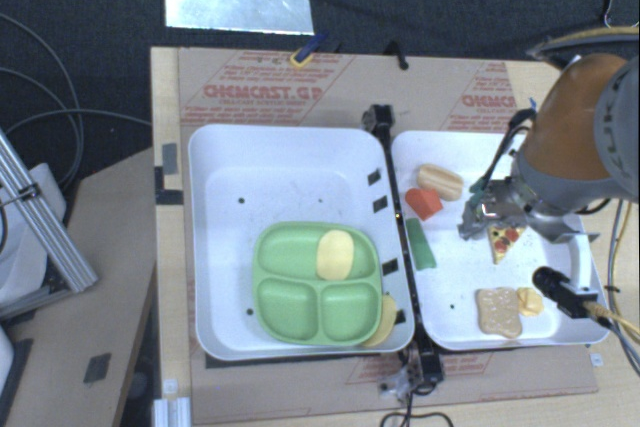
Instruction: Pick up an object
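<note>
Lying in the left bin (230, 215), toward its near edge, is a pale green divided plate (318, 285) of smooth plastic, rounded at the corners and split into three compartments. A yellow oval piece (335, 255), matte and egg-shaped, is sitting on the ridge between the upper compartment and the lower right one. A yellow curved sliver (385, 320) is peeking out from under the plate's right rim, touching the bin wall. The far half of this bin's glossy white floor is lying bare.

Crossing the black divider into the right bin (450, 340), a flat green strip (420, 245) is lying along the left wall, with a red-orange wedge (423, 203) just beyond it and a tan bun-shaped piece (440, 181) behind that, nearly touching. Near the front edge, a beige, rough-looking slice shaped like bread (498, 311) is resting flat, with a small yellow chunk (530, 301) touching its right side.

Toward the middle right, a triangular pizza slice (503, 240), speckled red and yellow, is lying flat on the floor. The gripper (480, 213) is hanging just left of and above it, its metal fingers pointing down toward the open floor between the red wedge and the slice. How far apart they are standing cannot be told, and nothing is showing between them. The arm's grey and orange bulk is covering the bin's far right corner.
</note>
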Robot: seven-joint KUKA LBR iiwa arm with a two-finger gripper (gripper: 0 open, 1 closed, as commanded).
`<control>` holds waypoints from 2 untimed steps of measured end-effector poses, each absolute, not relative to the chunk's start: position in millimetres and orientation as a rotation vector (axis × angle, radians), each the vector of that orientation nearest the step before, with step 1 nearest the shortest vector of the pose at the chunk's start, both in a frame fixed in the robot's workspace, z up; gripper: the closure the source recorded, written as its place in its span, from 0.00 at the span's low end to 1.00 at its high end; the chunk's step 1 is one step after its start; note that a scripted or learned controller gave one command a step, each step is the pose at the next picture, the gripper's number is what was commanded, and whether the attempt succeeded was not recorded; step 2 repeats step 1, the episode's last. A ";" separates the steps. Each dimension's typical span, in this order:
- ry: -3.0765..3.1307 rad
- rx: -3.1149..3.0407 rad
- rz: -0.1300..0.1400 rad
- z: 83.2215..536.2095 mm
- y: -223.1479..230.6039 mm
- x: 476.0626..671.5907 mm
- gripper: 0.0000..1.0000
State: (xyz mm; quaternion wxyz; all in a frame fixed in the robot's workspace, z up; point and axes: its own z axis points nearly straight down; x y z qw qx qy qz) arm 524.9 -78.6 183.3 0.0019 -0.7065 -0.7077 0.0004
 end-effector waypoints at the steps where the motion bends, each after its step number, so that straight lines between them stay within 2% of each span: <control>1: -2.217 -2.221 0.003 79.5 -85.9 487.5 1.00; 2: -2.217 -2.221 0.003 79.5 -85.9 487.5 1.00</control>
